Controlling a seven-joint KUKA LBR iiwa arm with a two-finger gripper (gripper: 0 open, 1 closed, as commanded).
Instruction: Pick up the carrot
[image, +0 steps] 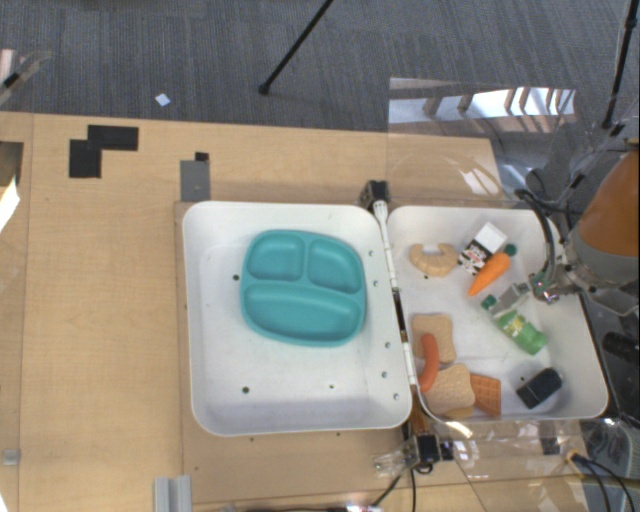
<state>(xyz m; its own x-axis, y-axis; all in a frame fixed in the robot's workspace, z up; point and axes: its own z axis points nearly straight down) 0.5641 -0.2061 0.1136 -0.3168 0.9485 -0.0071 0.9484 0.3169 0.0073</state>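
Tan and brown toast-like pieces (462, 390) and a black block (540, 386) are seen at the near edge of the right bin (596, 400). A green bottle (522, 331) is found just beyond. The gripper (520, 294) is seen beside the carrot (489, 274), which lies apart on the bin floor; open or closed cannot be told. A teal divided plate (303, 287) is carried by the left bin (215, 400).

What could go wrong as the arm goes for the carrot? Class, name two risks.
1. The carrot lies against a small white carton, so the jaws may catch or nudge the carton instead.
2. A green packet lies close beside the gripper, between it and the bin wall; it could get pushed aside.
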